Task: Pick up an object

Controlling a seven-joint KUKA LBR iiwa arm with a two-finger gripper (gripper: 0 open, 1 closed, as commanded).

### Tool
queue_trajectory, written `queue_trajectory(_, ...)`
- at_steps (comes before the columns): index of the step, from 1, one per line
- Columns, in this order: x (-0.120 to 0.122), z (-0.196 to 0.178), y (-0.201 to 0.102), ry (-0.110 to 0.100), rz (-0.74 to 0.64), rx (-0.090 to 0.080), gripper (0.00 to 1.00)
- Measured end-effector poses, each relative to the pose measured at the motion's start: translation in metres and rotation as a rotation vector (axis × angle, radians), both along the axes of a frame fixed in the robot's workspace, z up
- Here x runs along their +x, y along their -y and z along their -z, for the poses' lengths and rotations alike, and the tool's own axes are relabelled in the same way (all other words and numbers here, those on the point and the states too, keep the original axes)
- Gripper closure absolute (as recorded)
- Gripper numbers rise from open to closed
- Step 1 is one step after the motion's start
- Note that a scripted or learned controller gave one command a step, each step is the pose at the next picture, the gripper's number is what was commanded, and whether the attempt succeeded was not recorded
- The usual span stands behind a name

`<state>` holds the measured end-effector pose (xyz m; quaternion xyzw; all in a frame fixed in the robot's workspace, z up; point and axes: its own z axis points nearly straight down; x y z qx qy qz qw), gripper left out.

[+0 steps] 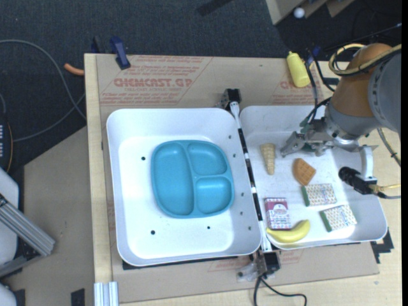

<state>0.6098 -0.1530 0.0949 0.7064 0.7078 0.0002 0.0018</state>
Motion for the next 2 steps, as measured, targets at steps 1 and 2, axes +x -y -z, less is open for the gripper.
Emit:
queue_trajectory(1,-0.045,0.011,-0.015,-0.005,0.003,0.003,0.0)
queue_trajectory(2,-0.045,0.001,-0.016,-0.003,0.003,0.003,1.0)
